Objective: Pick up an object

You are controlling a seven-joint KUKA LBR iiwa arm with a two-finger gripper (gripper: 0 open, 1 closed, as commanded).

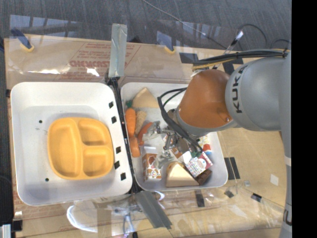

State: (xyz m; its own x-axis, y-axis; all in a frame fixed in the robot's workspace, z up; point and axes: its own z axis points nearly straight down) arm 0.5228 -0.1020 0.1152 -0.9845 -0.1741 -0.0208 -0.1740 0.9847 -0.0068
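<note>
— Right of centre in the frame, what fills the right bin [221,165]?

— Clutter, packed close. A carrot [130,121] lies along the left wall, with a second orange piece [134,146] just below it. A pale wedge [144,98] sits in the upper left corner, another wedge [178,175] at the lower edge, and a brown packet [151,166] just left of that one. A red-and-white carton [196,163] leans at the lower right. Little bare floor shows between them.

— And room to move?

— Tight there. The arm [257,94] comes in from the right and its orange band [204,100] hangs over the bin's upper right part, hiding what lies under it. The left bin [29,103] is roomier: a yellow divided tray [80,147] rests in its middle, with white floor open on all sides. The two bins stand wall to wall along a dark seam.

— Any writing?

— "KU" in dark letters on the grey arm casing, the rest cut off. Red print on the cardboard [94,58] behind the bins, too faint to read. The carton's label is too small to make out.

— The gripper [170,142]?

— It sits low in the middle of the right bin, over clear wrapping and near the red sausage-like piece [144,129]. I cannot tell how it is set, nor whether anything is caught in it.
</note>
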